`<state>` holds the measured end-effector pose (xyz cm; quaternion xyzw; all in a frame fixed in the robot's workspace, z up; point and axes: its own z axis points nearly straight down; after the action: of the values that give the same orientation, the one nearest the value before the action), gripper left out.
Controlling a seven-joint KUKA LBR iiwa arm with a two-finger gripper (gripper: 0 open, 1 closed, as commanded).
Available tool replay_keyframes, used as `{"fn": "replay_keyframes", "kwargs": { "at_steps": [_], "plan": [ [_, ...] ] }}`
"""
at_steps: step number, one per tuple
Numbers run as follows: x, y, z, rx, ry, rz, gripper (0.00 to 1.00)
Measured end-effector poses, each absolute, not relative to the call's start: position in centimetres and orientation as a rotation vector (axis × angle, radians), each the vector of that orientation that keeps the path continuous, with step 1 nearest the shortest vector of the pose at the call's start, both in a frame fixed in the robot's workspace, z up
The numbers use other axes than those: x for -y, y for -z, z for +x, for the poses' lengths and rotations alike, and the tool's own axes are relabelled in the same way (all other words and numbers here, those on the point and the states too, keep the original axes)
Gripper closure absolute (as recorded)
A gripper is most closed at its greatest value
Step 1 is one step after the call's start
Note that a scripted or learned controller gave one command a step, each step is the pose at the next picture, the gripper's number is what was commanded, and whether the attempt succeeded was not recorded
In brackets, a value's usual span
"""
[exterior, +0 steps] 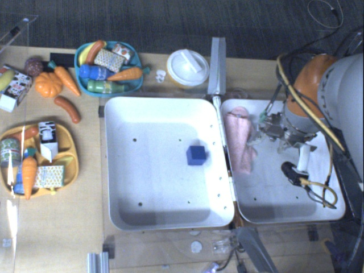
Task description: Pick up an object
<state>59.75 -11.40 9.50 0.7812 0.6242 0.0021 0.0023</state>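
A small blue cube (196, 154) lies right of centre in the left bin (142, 209). A long pale pink soft object (239, 136) lies lengthwise along the left wall of the right bin (273, 212). My gripper (260, 134) hangs low over the right bin, just to the right of the pink object and very close to its middle. Nothing visibly sits in the gripper. The grey arm with its orange band (310, 75) covers the bin's upper right part.
Outside the bins, a blue bowl (108, 67) of toy food and a white lidded cup (187, 67) stand at the back. A yellow tray (37, 158) of toy food, a small pumpkin (48, 84) and a sausage (68, 110) lie at the left.
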Motion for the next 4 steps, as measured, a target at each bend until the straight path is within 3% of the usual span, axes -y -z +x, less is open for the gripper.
{"fn": "replay_keyframes", "kwargs": {
  "at_steps": [1,2,3,4],
  "plan": [
    [16.6,-12.0,60.5,-2.158,0.003,2.286,0.00],
    [8.1,-10.0,63.4,-2.302,-0.001,2.136,0.00],
    [9.4,-9.2,57.0,-2.418,-0.019,1.980,0.00],
    [9.6,-9.1,67.1,-2.461,-0.004,1.947,0.00]
  ]
}}
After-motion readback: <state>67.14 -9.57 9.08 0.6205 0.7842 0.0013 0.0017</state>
